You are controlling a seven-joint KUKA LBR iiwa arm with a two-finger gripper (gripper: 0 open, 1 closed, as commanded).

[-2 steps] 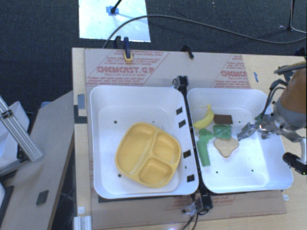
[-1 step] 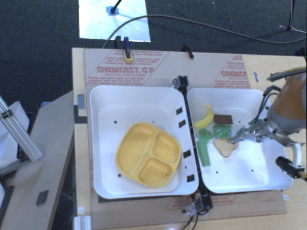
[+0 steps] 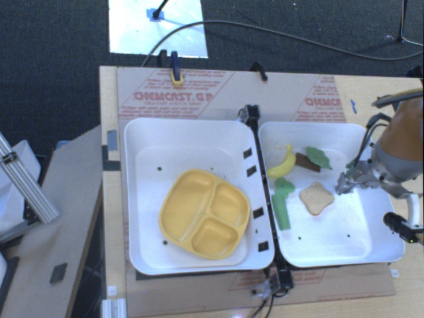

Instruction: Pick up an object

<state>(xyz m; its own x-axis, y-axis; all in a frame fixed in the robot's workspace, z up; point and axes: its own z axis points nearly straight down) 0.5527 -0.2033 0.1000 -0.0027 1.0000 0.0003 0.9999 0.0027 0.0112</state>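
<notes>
Bread (image 3: pixel 316 198), a tan toast-shaped slice, lies on the floor of the right bin (image 3: pixel 331 244) and looks the easiest thing to take: it sits flat, apart from its neighbours, with bare white floor on its near and right sides. The gripper (image 3: pixel 346 182) hangs just to the right of it, low over the bin, reaching in under the grey and orange arm (image 3: pixel 401 144). From this slanted view the tip is small and dark, so whether it is spread or closed I cannot tell, and nothing can be seen held in it.

To do the step well, I would centre the tool over the slice before descending, line the closing direction across its narrower width, and come straight down so the slice is not shoved toward the green piece (image 3: pixel 281 204) lying alongside the divider. The yellow banana (image 3: pixel 283 163) and the brown stick with a green leaf (image 3: pixel 313 159) crowd the far side, so an approach from there risks a tangled grasp.

The left bin (image 3: pixel 152 144) carries a yellow compartment tray (image 3: pixel 204 213). On the cardboard sheet (image 3: pixel 218 88) beneath the bins, red print reads roughly "CHEMCAST GP", repeated at the right where it is too cut off to read
</notes>
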